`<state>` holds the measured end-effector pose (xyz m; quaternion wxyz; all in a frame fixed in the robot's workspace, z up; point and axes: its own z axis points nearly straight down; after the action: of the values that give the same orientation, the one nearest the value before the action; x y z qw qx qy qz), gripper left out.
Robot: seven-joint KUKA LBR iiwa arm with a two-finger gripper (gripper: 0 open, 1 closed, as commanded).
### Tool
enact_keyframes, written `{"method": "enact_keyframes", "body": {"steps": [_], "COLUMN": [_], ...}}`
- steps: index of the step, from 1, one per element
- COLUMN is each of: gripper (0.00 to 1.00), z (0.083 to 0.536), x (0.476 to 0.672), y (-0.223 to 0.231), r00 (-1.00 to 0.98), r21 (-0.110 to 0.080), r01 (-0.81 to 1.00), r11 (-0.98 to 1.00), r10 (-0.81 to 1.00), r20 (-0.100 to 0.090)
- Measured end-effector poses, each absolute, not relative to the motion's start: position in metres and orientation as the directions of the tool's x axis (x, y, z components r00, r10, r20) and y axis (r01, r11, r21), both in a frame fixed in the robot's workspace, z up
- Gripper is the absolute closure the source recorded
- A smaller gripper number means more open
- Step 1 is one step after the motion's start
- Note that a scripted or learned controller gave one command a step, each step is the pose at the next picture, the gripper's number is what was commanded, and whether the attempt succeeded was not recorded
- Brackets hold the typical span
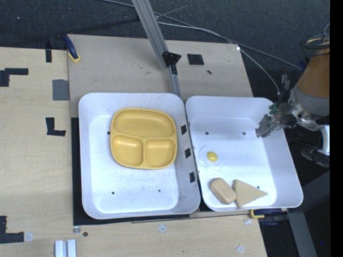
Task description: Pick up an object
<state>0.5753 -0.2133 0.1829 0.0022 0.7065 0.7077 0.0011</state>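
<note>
On the left, a yellow plate (143, 138) with three dips sits in the left bin (94, 159). In the right bin (278, 159) lie a small yellow ball (211, 156), then a tan roll (222, 190) touching a tan wedge (248, 192) near the front. My pincer (265, 126) hangs at that bin's far right edge holding nothing, so the ball, nearest me I think, lies left and forward.

The arm (316, 90) is showing a grey housing with an orange band above the wrist; its gripper (263, 128) is appearing dark grey, with thin cabling alongside.
</note>
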Motion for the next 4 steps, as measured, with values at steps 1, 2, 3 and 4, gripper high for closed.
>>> {"method": "enact_keyframes", "body": {"steps": [1,2,3,4], "gripper": [1.0,1.0,1.0,1.0], "z": [0.228,0.268,0.252,0.251], "x": [0.583,0.584,0.578,0.569], "y": [-0.214,-0.214,-0.163,-0.112], "r00": [-0.002,-0.002,-0.005,-0.006], "r21": [0.004,0.002,-0.003,-0.002], "r01": [1.0,1.0,1.0,1.0], "r11": [0.002,0.002,0.005,0.006], "r10": [1.0,1.0,1.0,1.0], "r20": [-0.002,-0.001,0.001,0.001]}}
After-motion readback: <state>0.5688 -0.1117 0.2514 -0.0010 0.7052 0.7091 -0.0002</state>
